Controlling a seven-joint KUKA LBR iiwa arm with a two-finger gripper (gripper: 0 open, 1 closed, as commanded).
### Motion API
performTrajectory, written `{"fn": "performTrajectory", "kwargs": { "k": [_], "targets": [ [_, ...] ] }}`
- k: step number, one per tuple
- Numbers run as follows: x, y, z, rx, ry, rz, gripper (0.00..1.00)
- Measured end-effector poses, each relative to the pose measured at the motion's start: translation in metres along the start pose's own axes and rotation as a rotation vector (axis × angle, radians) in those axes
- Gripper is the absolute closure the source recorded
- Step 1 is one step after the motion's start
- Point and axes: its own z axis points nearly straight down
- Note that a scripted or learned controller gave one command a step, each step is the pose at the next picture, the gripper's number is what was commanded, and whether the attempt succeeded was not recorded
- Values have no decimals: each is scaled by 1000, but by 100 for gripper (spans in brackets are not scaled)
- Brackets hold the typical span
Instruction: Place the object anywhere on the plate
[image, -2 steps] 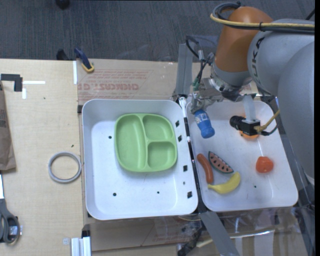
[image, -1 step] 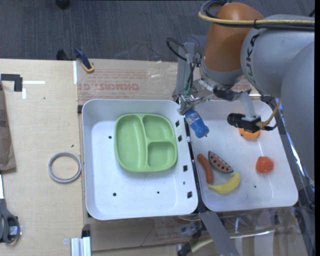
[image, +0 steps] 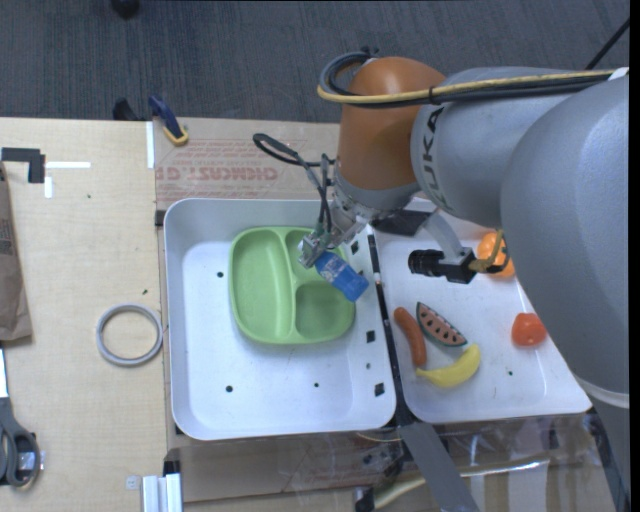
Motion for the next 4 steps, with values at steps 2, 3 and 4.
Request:
{"fn": "performTrajectory", "kwargs": {
  "k": [2, 3, 4],
  "targets": [
    [-33, -5, -39, 0, -1, 527, 0],
    [-34, -6, -47, 2, -3, 525, 100],
    [-69, -21, -70, 0, -1, 536, 100]
  ]
}}
